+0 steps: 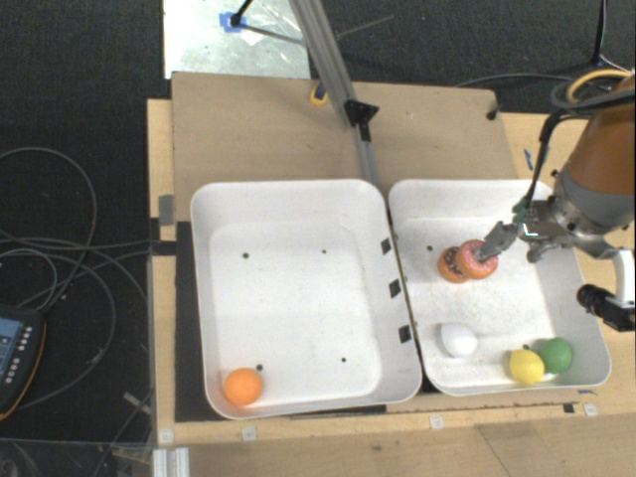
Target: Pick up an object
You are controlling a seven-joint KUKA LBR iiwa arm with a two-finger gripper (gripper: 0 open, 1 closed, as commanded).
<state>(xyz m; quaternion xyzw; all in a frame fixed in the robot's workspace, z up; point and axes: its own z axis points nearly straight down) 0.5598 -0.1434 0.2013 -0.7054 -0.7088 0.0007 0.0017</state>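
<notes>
Camera view shows the gripper [489, 249] touching the pink-and-orange object [467, 262] mid right bin [417, 207]; its closure I cannot tell; an off-centre grasp could let it slip.

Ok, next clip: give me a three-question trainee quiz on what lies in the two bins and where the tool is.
1. True or false: the orange ball lies in the left bin.
2. How many loose round things lie along the near edge of the right bin?
3. Multiple choice: the tool is nearest to A) the white ball, B) the pink and orange toy, C) the green ball.

Key: 1 true. 2 three: white ball, yellow ball, green ball. 3 B; the tool's tip is at the toy, but the view does not settle whether it grips it.
</notes>
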